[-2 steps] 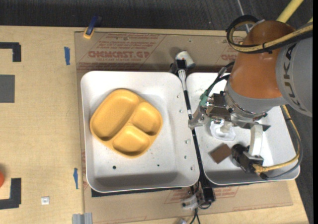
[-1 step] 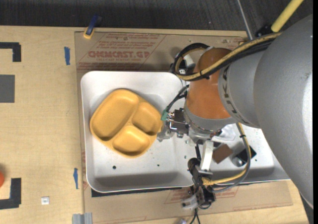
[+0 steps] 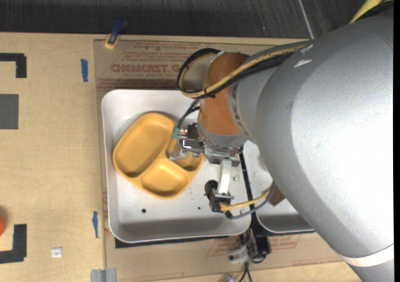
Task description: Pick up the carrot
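The arm [image 3: 331, 124] reaches in from the right, big and grey, covering most of the right bin [image 3: 284, 223]. Its orange band [image 3: 220, 96] sits over the far edge of the left bin [image 3: 125, 104]. The hand [image 3: 186, 144] is down in that left bin, right at the near edge of a yellow two-part dish [image 3: 140, 146], about where the two hollows meet. Whether the hand is spread or pressed together, I cannot tell (the wrist blocks the view from here). Nothing can be seen gripped in it.

The dish lies tilted across the left half of the bin, larger hollow toward the far side, smaller one nearer the camera. Where the carrot lies, I cannot tell. There is a red-orange sliver [image 3: 2, 226] on the tabletop [image 3: 50, 149] at the far left edge, well apart from the bins and cut off, too little to identify. Blue tape marks [image 3: 84, 69] dot the tabletop beside the bin.
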`<state>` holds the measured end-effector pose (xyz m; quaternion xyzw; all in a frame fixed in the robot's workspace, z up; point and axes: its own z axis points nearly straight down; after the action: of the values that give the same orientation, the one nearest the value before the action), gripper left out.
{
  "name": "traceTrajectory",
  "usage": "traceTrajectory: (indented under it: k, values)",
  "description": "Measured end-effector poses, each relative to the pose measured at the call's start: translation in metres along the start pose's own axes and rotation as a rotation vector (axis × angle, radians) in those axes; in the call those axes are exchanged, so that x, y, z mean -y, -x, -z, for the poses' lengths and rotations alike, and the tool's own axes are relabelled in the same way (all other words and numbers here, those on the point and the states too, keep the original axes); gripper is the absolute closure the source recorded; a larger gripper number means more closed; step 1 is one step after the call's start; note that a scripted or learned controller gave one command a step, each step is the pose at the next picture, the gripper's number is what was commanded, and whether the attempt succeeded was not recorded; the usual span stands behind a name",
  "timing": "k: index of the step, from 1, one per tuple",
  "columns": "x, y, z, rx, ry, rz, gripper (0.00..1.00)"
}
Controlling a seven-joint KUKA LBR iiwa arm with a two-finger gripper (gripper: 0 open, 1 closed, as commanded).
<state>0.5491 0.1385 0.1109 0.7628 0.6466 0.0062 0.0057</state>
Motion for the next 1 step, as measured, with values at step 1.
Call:
traceTrajectory:
  k: [1]
  values:
    - [0.0036,0.0017,0.0059,0.006,-0.016,0.001,1.0]
